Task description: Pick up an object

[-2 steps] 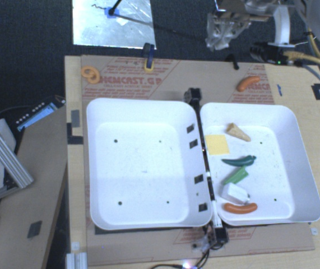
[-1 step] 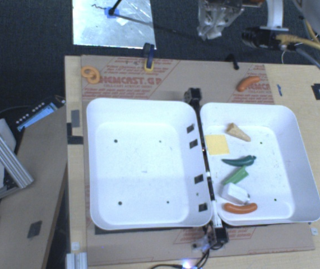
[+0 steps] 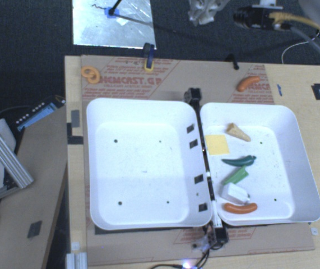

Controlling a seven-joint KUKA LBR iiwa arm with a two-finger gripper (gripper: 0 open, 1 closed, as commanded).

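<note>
The right bin point(image 3: 300, 150) holds several small items: a tan wedge point(image 3: 238, 131), a flat yellow square point(image 3: 217, 144), a dark green pepper point(image 3: 239, 161), a light green piece point(image 3: 236, 176), a white block point(image 3: 235, 193) and an orange sausage point(image 3: 240, 208) near the front wall. My gripper point(image 3: 206, 7) hangs high at the top of the camera view. It is beyond the back edge of the bench, far from both bins, and carries nothing that I can see.
The left bin point(image 3: 98, 150) sits beside the right one. On the cardboard behind the bins lie a pretzel point(image 3: 91, 74), another sausage point(image 3: 248, 83) and a yellow-and-blue clamp point(image 3: 148, 58). A shiny metal sheet point(image 3: 112, 15) lies further back.
</note>
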